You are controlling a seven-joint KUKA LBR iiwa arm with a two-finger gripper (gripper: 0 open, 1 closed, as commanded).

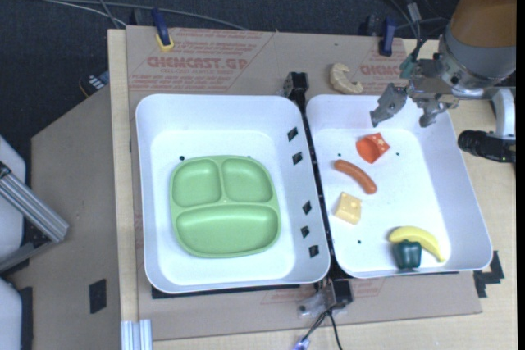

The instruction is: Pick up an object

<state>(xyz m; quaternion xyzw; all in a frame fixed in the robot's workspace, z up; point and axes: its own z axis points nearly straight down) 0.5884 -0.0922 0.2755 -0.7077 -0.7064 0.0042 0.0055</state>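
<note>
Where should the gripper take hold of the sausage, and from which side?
Probably across the middle of the sausage, coming straight down from above. It lies flat on the right bin floor, long and thin, running diagonally, so fingers set crosswise to its length would close on its narrow width. The red piece and cheese sit apart from it, leaving room. The gripper hovers open above the bin's far edge.

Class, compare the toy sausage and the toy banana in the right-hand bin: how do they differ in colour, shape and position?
The sausage is orange-red; the banana is yellow. The sausage is a nearly straight rod lying on a diagonal; the banana curves in an arc. The sausage lies near the bin's middle, apart from other items; the banana lies at the near edge, touching a green pepper. Both are toy foods lying flat in the right bin.
</note>
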